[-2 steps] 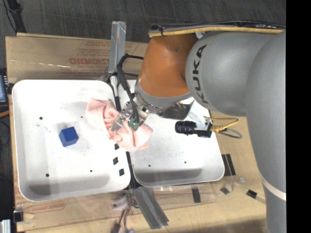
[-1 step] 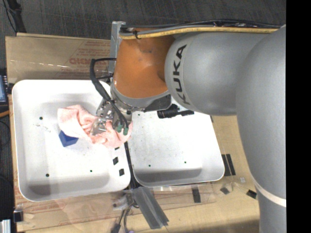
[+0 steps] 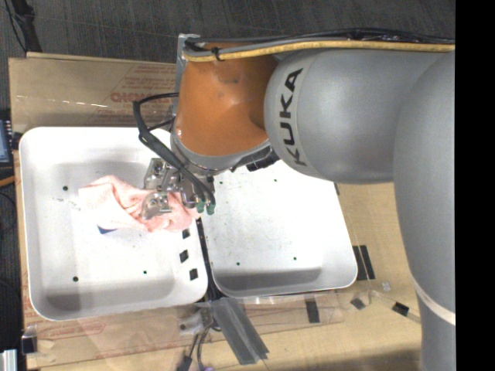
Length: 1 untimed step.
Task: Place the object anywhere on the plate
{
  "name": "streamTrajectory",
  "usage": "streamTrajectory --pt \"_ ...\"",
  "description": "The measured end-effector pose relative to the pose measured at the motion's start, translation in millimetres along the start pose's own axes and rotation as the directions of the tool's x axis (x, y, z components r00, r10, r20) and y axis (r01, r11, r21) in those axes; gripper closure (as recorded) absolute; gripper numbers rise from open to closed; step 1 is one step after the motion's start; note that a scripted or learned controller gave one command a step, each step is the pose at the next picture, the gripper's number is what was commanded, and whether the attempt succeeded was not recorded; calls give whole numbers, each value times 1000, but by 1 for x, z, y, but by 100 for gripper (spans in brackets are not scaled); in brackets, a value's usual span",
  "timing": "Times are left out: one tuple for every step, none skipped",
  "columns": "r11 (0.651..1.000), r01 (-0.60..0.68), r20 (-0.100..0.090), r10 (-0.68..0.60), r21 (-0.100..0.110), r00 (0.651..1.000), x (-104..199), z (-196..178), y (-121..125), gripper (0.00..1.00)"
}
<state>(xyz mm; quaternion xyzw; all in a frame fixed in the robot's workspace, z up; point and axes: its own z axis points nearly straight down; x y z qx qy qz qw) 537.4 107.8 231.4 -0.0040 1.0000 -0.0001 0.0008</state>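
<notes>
A crumpled pink and white soft object point(image 3: 124, 195) lies in the middle of the left bin point(image 3: 46, 277). A flat white piece with a blue mark point(image 3: 107, 221) pokes out from under its lower left side; I cannot tell whether it is a plate. My gripper point(image 3: 162, 194) hangs over the right end of the pink object, low and close to it, under the orange wrist band point(image 3: 220, 107). The gripper's metal body hides the part of the object directly beneath it.
The right bin point(image 3: 278, 238) sits beside the left one, with its upper part covered by the arm. A dark divider point(image 3: 198, 242) runs between the bins. Brown cardboard point(image 3: 85, 83) lies behind the left bin. Black tape strips mark the bench at the lower right.
</notes>
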Motion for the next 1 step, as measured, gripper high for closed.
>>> streamTrajectory --pt "1000 0 0 0 0 1000 0 0 0 0"
